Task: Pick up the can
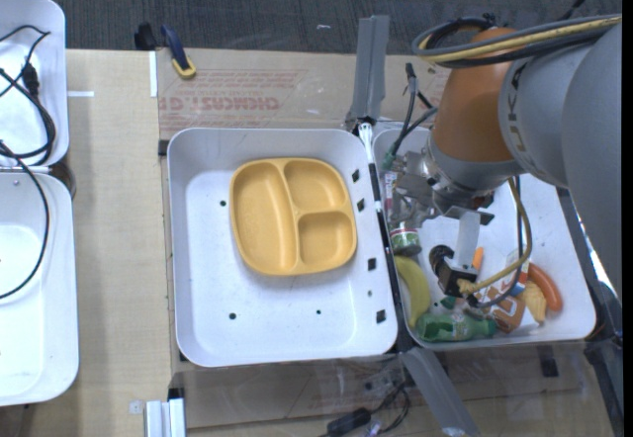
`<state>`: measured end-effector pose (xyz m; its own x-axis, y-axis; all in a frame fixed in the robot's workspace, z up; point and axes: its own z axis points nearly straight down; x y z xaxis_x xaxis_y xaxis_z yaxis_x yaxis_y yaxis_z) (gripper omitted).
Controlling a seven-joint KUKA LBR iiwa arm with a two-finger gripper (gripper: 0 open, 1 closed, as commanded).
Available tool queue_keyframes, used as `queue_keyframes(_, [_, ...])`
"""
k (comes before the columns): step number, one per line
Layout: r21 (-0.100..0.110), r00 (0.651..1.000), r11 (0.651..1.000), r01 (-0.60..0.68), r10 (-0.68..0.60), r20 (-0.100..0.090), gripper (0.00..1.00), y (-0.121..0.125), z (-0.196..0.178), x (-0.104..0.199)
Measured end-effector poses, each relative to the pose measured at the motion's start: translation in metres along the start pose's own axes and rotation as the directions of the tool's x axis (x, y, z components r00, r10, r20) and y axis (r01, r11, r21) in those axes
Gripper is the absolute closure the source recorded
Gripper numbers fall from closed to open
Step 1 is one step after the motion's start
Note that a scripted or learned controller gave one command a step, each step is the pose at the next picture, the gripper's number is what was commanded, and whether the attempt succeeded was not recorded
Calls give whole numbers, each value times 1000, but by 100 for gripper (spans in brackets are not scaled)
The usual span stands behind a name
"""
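Observation:
The can (404,238) is small with a green label and sits in the right bin (579,321), close against its left wall. My gripper (423,200) hangs just above and to the right of the can, below the orange band of the wrist. The wrist hides most of the gripper, and nothing can be seen held in it.
A banana (413,285) lies just in front of the can, with a green packet (455,327) at the bin's front wall. Orange and red toy foods (542,291) lie at the front right. The left bin (198,326) holds a yellow divided plate (294,216).

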<state>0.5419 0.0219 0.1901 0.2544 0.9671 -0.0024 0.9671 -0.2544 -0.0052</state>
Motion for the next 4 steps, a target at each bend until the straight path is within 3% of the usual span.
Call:
queue_keyframes(1, [0, 999, 999, -53, 53, 0, 0, -34, 0, -4])
queue_keyframes(2, [-3, 1000, 1000, -11, 11, 1, 0, 53, 0, -35])
queue_keyframes(3, [-1, 1000, 1000, -12, 12, 0, 0, 4, -12, -33])
queue_keyframes(4, [-1, 999, 999, -46, 46, 0, 0, 11, 0, 0])
